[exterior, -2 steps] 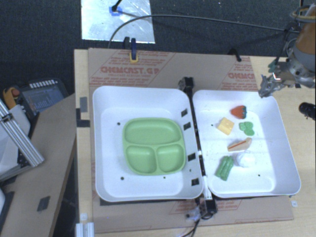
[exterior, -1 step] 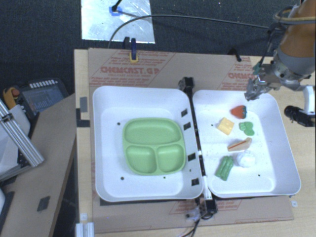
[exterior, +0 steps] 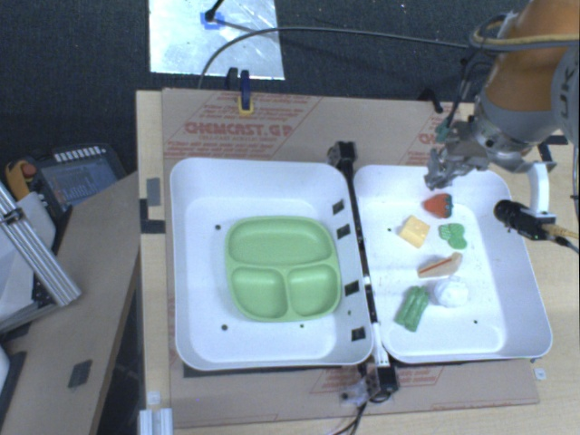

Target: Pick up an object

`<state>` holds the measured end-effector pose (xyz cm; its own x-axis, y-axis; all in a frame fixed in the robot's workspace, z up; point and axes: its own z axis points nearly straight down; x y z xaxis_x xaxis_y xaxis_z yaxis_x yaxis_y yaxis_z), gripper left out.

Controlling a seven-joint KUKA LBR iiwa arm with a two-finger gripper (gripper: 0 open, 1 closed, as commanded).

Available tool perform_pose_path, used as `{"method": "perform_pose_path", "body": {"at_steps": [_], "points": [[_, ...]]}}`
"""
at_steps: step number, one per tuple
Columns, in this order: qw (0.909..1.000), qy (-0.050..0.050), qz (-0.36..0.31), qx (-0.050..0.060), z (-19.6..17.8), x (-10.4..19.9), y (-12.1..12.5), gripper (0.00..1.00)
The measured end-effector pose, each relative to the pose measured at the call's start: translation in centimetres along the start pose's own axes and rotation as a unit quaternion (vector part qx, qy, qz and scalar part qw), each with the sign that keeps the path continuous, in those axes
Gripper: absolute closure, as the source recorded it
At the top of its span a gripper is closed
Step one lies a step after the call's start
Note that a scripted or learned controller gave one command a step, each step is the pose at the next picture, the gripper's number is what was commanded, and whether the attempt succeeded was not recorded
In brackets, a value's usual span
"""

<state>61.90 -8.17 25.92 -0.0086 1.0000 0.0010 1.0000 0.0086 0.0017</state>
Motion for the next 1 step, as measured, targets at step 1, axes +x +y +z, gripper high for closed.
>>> {"method": "perform_pose_path", "body": {"at_steps": [1], "points": [[1.0000,0.000,0.000,0.001,1.61,4.62,-1.96,1.00]]}}
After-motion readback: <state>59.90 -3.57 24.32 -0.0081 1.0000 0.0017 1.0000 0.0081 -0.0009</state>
